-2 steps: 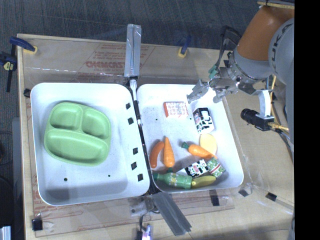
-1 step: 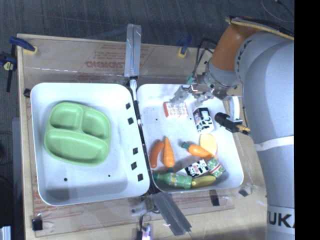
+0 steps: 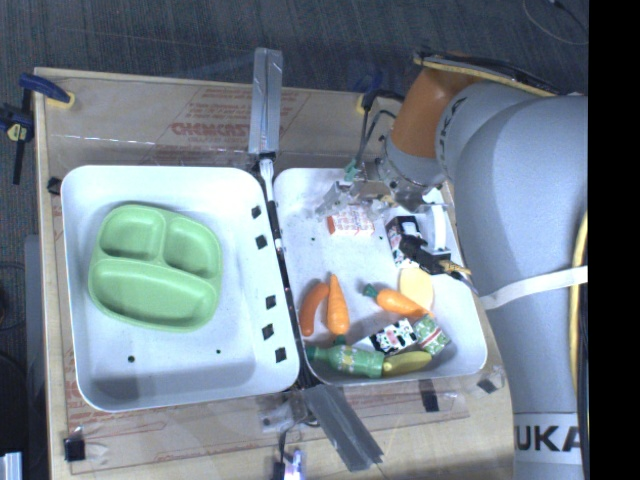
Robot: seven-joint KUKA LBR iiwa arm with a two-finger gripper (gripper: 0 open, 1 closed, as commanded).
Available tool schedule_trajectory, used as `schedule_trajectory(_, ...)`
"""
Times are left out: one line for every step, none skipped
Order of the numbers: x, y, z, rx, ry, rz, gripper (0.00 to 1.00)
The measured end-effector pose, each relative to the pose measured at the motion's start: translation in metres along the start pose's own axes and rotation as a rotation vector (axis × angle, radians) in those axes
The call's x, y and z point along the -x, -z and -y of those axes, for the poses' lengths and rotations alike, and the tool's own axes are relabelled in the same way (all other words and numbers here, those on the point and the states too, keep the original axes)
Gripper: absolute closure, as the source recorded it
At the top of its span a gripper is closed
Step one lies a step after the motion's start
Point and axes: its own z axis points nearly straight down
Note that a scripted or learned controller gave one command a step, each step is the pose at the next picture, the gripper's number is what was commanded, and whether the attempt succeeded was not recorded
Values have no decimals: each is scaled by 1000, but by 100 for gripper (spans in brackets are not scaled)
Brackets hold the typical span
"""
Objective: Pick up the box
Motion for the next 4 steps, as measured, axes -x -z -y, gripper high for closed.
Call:
schedule_trajectory(-2, 9, -1, -2, 8, -1, 100)
schedule_trajectory(-2, 8, -1, -2, 8, -1, 0)
schedule_trajectory(-12, 1, 0, 3, 5, 4, 0)
schedule_trajectory(-12, 9, -1, -1, 11, 4, 100)
